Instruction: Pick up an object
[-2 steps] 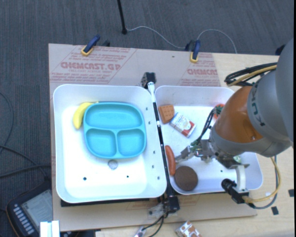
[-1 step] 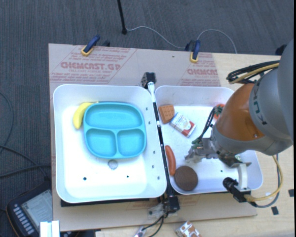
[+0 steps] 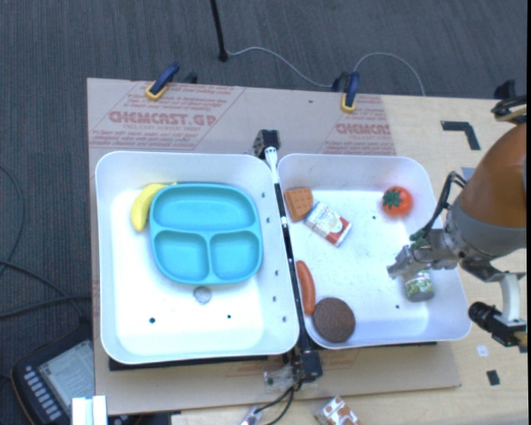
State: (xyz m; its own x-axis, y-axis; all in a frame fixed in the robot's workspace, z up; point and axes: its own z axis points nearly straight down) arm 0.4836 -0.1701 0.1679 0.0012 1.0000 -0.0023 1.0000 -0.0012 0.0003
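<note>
Hand [image 3: 416, 268]: low over the right bin's [image 3: 372, 166] right side, at a small greenish object [image 3: 418, 286]; whether its fingers are open or closed cannot be told, nor whether it grips the object.
Right bin: tomato [image 3: 396, 200] at the far right, cracker [image 3: 298, 203] and red-and-white packet [image 3: 327, 224] near the divider, sausage [image 3: 306, 287] and brown round cookie [image 3: 334, 319] at the near left.
Left bin [image 3: 124, 326]: blue divided plate [image 3: 205, 233] with a banana [image 3: 142, 204] just beside its left edge.
Bench [image 3: 142, 118]: carries both bins.
</note>
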